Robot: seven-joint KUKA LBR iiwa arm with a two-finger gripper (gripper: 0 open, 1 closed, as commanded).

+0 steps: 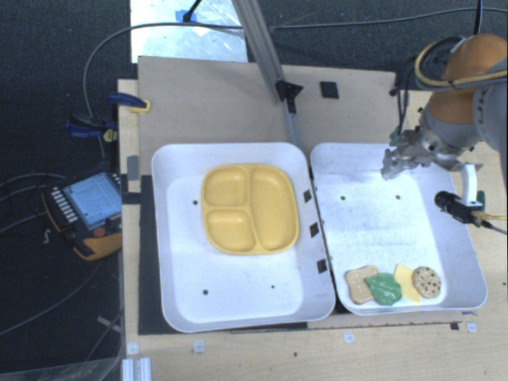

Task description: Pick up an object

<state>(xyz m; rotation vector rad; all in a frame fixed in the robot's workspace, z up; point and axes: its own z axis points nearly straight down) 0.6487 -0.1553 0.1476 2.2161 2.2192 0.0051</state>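
My gripper (394, 165) hangs over the far right part of the right bin (373, 213), well away from the food pieces. At that bin's near edge lie a toast slice (359, 282), a green leafy piece (385, 289), a yellow cheese wedge (407, 281) and a round chocolate-chip cookie (427, 281), packed side by side. Nothing shows between the gripper's fingers.
The left bin (178, 276) holds a yellow three-compartment plate (249, 209). A grey pole (262, 46) slants over the bench's far side. Clamps (119, 105) and a handheld device (89, 209) sit off the bench to the left.
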